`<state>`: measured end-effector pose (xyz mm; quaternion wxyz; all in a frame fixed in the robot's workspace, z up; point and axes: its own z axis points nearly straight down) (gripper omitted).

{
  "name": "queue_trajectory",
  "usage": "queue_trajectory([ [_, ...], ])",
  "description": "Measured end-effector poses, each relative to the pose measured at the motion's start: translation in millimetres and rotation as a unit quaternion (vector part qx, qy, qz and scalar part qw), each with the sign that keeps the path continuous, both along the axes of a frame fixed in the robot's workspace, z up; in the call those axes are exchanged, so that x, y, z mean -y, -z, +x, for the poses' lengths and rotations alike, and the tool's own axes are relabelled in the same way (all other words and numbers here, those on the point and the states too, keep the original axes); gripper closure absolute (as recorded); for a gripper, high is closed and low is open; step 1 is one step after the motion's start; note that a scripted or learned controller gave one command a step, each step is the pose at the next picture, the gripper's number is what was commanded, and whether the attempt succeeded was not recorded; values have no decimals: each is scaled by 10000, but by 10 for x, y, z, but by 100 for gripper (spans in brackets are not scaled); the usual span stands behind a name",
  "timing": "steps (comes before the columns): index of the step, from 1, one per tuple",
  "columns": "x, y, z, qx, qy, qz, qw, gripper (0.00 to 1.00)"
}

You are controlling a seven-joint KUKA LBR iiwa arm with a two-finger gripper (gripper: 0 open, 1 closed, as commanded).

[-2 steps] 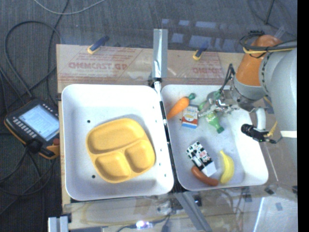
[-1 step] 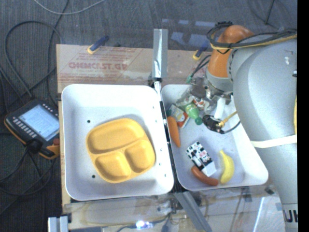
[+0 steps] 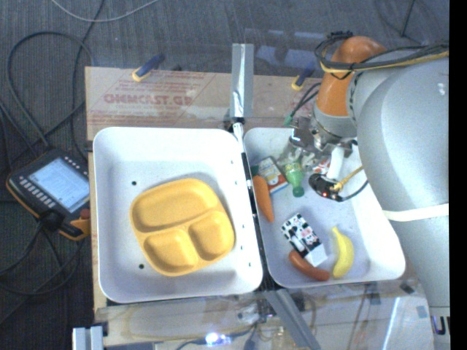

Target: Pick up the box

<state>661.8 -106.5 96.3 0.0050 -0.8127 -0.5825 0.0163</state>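
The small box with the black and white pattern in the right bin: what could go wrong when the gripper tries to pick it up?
1. The black-and-white patterned box lies crowded: a red sausage-shaped toy sits against its lower end and a yellow banana lies close beside it, so the fingers might catch these instead.
2. The gripper hangs over the green bottle and small carton at the bin's far end, so it could knock them while travelling.

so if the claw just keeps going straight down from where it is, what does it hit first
Most likely the small green bottle-shaped item, which lies right under the claw in the right white bin. The small printed box sits just beside it toward the left bin. Depth is hard to judge from this slanted view.
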Motion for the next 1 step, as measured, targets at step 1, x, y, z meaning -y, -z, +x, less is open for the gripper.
queue_trajectory([
  [1, 342, -1586, 65, 136, -1824, 61, 9831, 100],
])
